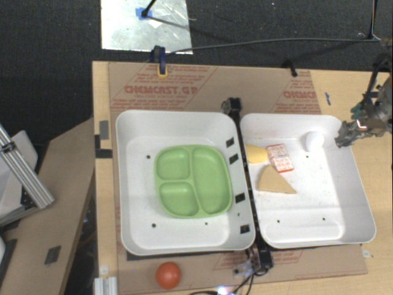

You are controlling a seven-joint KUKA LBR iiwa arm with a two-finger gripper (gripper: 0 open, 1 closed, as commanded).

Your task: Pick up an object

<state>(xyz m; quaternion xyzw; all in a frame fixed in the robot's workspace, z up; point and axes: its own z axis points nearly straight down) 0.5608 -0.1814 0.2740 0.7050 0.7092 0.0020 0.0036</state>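
gripper (344, 137), its state not clear, hangs at the right bin's (344, 226) rim; the red-and-white packet (279, 157) well left of it looks light, flat, best pinched across its narrow sides.

One fixed camera hangs above the bench (202, 82), looking down at a slant; both white bins (138, 229) sit mid-frame, fairly far off; dark floor shows along the top edge.

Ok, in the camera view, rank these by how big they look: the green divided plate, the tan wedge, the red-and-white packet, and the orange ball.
1. Green divided plate, by far the largest.
2. Tan wedge.
3. Orange ball and red-and-white packet look about alike; the ball sits nearer the camera, so I won't rank them.
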